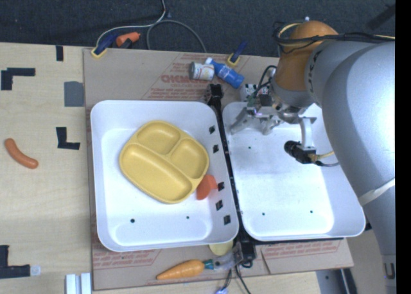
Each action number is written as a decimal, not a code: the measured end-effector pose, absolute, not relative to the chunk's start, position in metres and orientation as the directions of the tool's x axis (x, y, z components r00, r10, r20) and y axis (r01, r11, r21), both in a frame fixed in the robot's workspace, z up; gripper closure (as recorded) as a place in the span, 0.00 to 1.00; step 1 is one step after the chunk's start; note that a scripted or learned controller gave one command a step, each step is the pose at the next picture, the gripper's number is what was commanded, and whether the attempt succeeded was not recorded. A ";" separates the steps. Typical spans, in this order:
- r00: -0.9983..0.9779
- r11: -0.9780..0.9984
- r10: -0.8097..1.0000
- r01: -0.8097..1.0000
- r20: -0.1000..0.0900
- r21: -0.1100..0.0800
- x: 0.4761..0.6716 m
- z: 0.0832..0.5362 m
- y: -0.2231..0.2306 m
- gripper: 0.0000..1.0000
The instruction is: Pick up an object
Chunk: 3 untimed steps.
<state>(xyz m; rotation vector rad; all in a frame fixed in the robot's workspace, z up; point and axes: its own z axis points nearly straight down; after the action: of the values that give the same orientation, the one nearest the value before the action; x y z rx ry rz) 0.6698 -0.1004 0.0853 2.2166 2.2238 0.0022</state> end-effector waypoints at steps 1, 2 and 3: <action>-0.001 0.001 1.000 1.000 -0.003 0.002 0.665 0.086 -0.095 0.00; 0.000 0.000 1.000 1.000 -0.003 0.003 0.647 0.086 -0.095 0.00; -0.003 0.003 1.000 1.000 0.000 0.002 0.670 0.085 -0.103 0.00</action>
<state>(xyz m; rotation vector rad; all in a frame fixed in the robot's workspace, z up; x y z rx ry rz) 0.6696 -0.1026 0.0854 2.2174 2.2234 0.0022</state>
